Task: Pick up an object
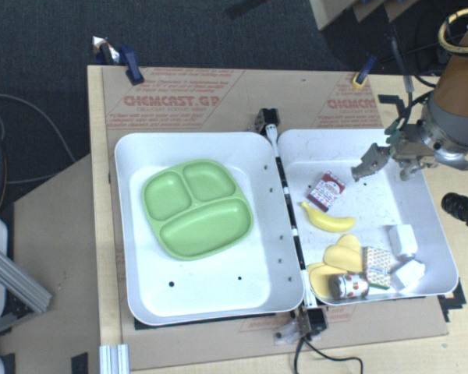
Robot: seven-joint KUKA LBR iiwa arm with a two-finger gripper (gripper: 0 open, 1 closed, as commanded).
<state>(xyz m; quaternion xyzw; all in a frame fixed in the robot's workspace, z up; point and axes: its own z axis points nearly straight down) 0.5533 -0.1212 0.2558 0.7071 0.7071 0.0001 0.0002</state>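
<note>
The right bin (429,209) holds several small objects. A red and white packet (326,192) lies near its middle, with a yellow banana (328,220) just in front of it. Toward the front are a yellow toy (345,251), a small can (351,286), a patterned packet (378,264) and two white blocks (402,238) (409,272). My gripper (390,164) hangs over the bin's back right part, to the right of and behind the red packet. Its fingers are spread open with nothing between them.
The left bin (132,209) holds a green divided plate (196,207). A black divider (285,201) runs between the bins. Blue clamps (131,66) (364,72) sit at the bench's back edge.
</note>
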